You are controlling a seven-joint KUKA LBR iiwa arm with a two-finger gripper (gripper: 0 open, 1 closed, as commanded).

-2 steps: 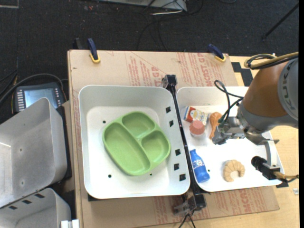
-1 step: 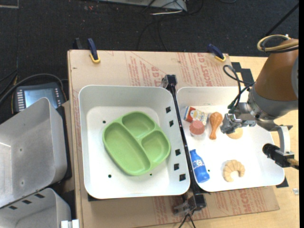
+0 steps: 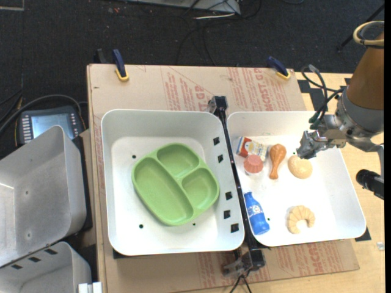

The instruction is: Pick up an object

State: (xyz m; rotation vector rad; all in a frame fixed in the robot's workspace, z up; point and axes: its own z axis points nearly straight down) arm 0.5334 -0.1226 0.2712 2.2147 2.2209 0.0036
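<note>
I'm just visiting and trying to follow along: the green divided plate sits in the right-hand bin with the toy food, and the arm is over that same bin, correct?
Not quite. The camera view shows the green divided plate lying in the left bin, apart from the toy food. The rest holds: the gripper is over the right bin, beside the small beige piece.

Surface: brown board, printed red.
Two white bins side by side: left bin, right bin. Clamps on far edge.
</note>
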